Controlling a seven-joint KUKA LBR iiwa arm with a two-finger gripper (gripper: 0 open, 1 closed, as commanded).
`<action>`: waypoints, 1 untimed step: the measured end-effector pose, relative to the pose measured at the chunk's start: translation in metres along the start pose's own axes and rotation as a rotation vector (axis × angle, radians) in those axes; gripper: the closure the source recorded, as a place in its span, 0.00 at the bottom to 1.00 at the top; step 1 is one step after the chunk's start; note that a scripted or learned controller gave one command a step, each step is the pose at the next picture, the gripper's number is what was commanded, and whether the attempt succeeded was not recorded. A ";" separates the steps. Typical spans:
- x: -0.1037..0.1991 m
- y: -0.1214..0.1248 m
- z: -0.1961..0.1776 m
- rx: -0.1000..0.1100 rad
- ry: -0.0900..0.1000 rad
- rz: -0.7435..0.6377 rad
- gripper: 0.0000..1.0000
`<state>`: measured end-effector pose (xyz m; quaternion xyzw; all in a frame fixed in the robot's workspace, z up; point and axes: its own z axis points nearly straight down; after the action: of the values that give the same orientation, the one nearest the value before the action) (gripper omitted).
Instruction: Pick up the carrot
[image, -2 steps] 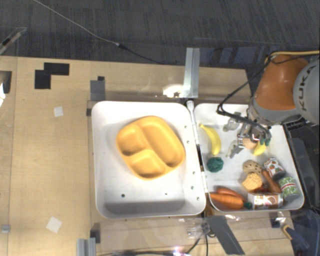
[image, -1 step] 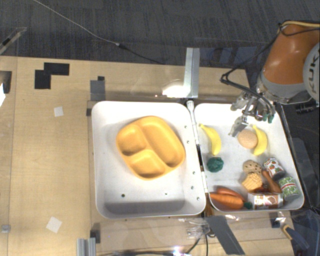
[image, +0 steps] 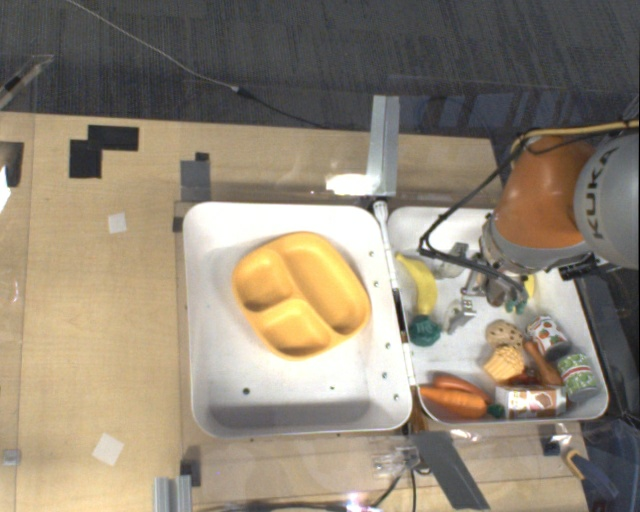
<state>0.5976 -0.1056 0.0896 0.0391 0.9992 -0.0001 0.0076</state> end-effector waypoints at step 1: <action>-0.041 -0.037 -0.059 0.002 -0.001 0.072 0.00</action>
<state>0.6352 -0.1453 0.1495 0.0750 0.9971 -0.0010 0.0082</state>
